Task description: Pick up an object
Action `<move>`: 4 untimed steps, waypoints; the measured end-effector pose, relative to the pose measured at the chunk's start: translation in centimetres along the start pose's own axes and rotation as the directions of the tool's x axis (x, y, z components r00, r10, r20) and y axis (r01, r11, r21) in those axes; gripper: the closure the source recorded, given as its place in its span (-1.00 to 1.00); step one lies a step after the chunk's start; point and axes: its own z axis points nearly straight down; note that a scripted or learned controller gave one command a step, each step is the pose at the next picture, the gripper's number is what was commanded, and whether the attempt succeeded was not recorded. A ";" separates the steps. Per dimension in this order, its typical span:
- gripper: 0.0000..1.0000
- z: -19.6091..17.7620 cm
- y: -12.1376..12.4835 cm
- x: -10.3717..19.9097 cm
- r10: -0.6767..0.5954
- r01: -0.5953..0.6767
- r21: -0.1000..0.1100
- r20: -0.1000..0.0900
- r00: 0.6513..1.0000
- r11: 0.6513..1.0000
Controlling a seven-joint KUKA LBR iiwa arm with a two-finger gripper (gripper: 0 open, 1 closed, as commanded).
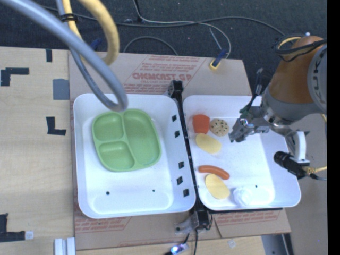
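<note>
The right bin (265,158) holds several toy foods: a red-orange block (201,123), a speckled cookie (219,126), a pale yellow piece (208,143), a red sausage (213,171), a yellow oval piece (217,187) and a white lump (246,196). My gripper (239,132) hangs over the upper middle of this bin, just right of the cookie. Nothing shows between its fingers. The grey and orange arm (295,84) reaches in from the right.
A green divided plate (126,139) lies in the left bin (90,195). A grey hose (79,52) and a yellow hose (101,15) cross above the left bin's top. Black clips (178,89) join the bins along the middle. Cables lie behind.
</note>
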 end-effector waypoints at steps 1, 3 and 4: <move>1.00 -4.2 0.1 0.0 0.000 0.000 0.002 0.000 1.000 1.000; 1.00 -3.3 -0.7 10.0 -0.005 0.005 0.004 -0.002 1.000 1.000; 1.00 -2.4 -0.9 16.4 -0.005 0.005 0.007 -0.002 1.000 1.000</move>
